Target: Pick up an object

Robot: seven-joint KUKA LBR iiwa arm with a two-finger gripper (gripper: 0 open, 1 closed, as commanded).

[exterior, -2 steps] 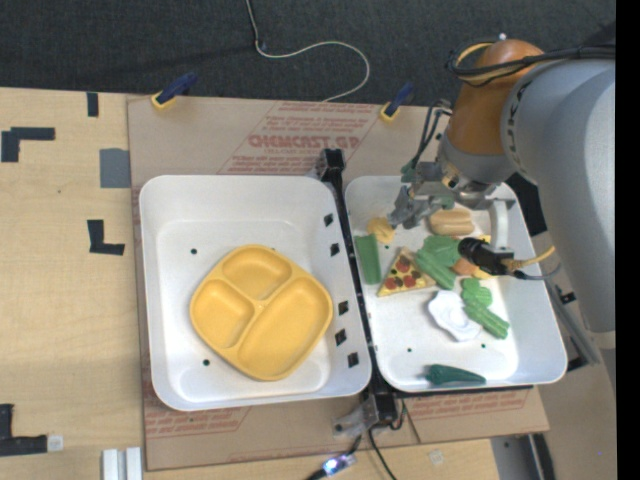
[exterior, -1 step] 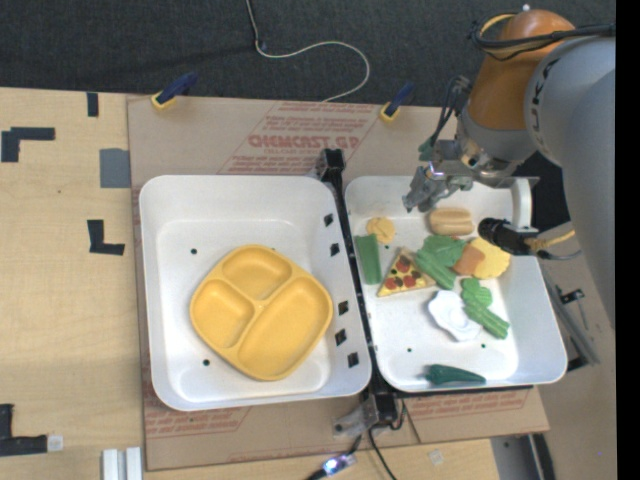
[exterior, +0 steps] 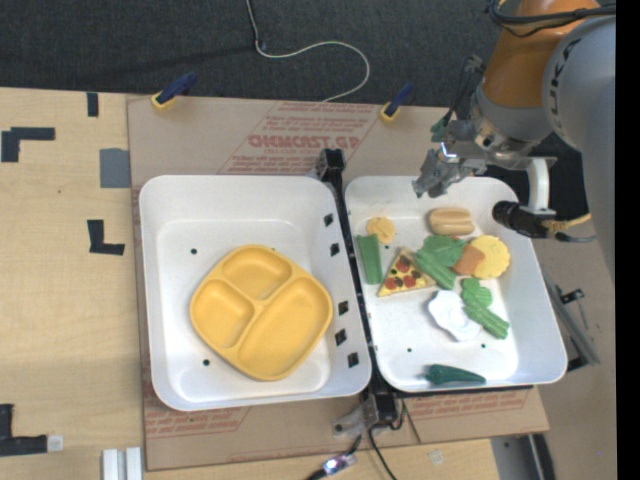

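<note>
My gripper [exterior: 433, 182] hangs over the back edge of the right bin [exterior: 520, 363], its fingers spread apart with nothing between them. Just in front of it and slightly right lies a brown bun [exterior: 451, 220]. Further in the bin sit a small yellow piece [exterior: 380, 228], a green strip [exterior: 370, 259], a pizza slice [exterior: 405, 274], a leafy green piece [exterior: 439, 254], an orange and yellow round piece [exterior: 483, 257], a white piece [exterior: 452, 314], a green vegetable [exterior: 484, 307] and a dark green pod [exterior: 455, 374].
The left bin [exterior: 170, 218] holds a yellow divided plate [exterior: 261, 311]. Black clips run along the seam between the bins [exterior: 345, 268]. A white cable [exterior: 300, 48] lies on the dark surface behind. The arm's grey body and orange band [exterior: 530, 58] tower at the right.
</note>
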